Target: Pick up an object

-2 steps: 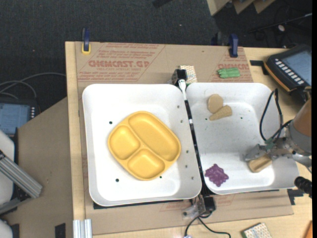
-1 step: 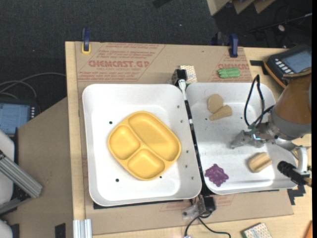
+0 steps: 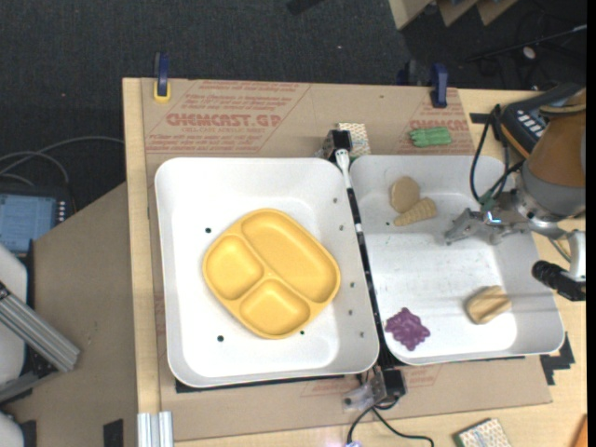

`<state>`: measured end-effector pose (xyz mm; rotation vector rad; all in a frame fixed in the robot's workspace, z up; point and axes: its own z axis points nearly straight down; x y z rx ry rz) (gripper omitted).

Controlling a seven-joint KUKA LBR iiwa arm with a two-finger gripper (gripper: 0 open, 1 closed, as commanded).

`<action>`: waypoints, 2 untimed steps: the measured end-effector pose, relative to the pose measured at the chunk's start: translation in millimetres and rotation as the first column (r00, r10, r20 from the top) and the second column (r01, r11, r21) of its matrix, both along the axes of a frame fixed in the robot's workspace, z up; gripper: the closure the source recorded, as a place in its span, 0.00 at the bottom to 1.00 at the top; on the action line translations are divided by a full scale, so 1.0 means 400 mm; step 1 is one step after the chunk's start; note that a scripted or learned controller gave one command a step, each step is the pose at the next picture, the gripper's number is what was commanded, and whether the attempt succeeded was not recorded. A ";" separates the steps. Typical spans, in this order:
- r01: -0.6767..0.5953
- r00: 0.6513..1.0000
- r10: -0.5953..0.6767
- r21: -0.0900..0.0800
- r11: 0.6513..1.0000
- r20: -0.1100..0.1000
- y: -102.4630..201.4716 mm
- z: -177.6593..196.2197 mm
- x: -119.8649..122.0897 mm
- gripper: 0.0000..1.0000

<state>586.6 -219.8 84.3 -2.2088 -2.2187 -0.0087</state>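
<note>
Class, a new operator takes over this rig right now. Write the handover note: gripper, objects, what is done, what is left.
Gripper: over the right bin, upper part, fingers spread, holding nothing.
Right bin: ice cream cone at the top, purple grapes at the bottom left, bread piece at the lower right.
Left bin: yellow divided plate.
Done: nothing picked.
Left: grasp and lift one object.

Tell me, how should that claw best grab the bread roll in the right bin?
Probably across its short width, at the middle, coming straight down. The roll lies flat and lengthwise, slightly slanted, with bare bin floor on both long sides, so the fingers could slip down each side. It sits near the bin's right edge, so a sideways approach looks cramped. The gripper sits above the bin, apart from it.
</note>
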 end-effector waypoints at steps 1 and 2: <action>-0.002 1.000 0.002 -0.014 1.000 0.013 0.064 0.003 0.180 0.00; 0.003 1.000 -0.002 -0.014 1.000 0.008 0.092 0.002 0.202 0.00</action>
